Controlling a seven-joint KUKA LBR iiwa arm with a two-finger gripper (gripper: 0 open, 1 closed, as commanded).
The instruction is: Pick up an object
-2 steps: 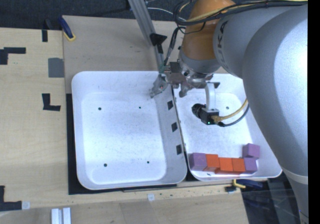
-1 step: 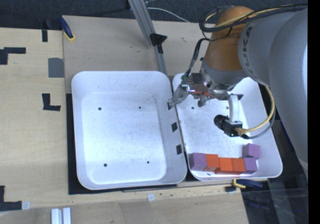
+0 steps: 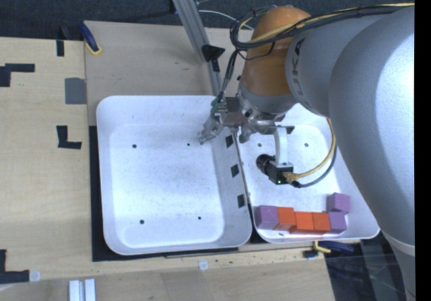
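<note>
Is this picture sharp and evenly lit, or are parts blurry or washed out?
Camera view: the arm close to the lens looks soft and bright; the blocks stay fairly crisp; the left bin is evenly lit, with a faint shadow beneath the gripper.

purple blocks point(image 3: 268, 215) and orange blocks point(image 3: 304, 221) lie in a white bin point(image 3: 316, 137) beneath the orange-banded grey arm point(image 3: 350, 57).

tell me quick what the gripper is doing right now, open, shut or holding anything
gripper: cannot be told, over the rim between the two bins.
</note>
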